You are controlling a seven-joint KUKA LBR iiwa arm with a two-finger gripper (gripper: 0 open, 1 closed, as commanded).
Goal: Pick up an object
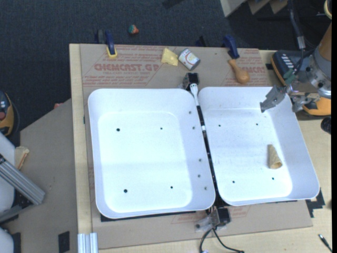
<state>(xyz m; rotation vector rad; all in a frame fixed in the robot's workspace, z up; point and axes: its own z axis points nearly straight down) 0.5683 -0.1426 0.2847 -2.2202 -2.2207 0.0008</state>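
Note:
A small tan cone-shaped object (274, 156) lies in the right white bin (237, 188), toward its right side. My gripper (284, 102) hangs over the bin's far right corner, well above and behind the cone. Its two grey fingers (269, 101) stand apart with nothing between them. The left white bin (105, 194) shows just its bare floor with a few dark dots.
Behind the bins, on the brown board, lie a yellow piece (169, 57), a small white can-like item (189, 59), a wooden-handled tool (240, 73) and a black item (191, 80). Blue clamps (110, 43) stand at the board's far edge.

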